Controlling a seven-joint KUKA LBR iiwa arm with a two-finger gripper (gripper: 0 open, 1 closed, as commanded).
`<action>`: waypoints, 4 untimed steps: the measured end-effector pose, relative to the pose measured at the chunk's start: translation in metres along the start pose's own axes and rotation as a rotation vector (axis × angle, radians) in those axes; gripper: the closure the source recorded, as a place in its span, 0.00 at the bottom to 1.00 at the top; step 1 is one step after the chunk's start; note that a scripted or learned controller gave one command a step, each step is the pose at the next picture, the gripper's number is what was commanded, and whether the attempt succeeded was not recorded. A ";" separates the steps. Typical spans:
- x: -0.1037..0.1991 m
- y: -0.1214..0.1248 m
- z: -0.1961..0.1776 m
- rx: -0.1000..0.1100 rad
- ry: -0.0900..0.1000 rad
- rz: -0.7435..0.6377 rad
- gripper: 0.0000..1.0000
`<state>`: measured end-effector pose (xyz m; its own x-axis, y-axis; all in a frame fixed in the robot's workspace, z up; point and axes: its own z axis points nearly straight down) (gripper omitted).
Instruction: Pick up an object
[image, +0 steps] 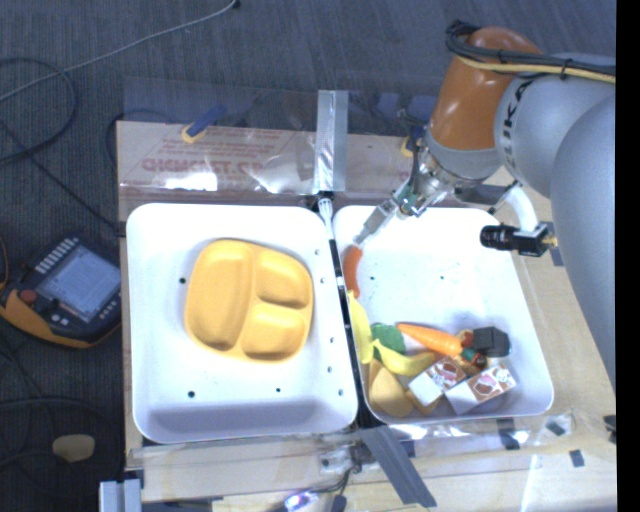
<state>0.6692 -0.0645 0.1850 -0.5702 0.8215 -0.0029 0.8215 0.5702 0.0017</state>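
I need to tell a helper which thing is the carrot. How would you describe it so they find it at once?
Look in the right bin, at the pile along its near edge. The carrot lies across the top, a long orange taper beside a green leafy piece; the neighbours are yellow or boxy.

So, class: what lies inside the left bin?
The left bin holds one yellow tray, lying upside down near the middle. Whatever is under the tray is covered and cannot be seen.

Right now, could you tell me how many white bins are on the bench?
2: the left bin holds a yellow tray; the right bin holds small items.
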 end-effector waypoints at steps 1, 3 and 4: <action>-0.001 -0.072 0.072 0.004 0.002 -0.100 0.00; 0.044 -0.118 0.087 0.001 0.003 -0.548 0.00; 0.011 -0.067 0.095 -0.006 -0.004 -0.173 0.00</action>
<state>0.6085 -0.0939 0.0901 -0.7027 0.7114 -0.0078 0.7114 0.7028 0.0065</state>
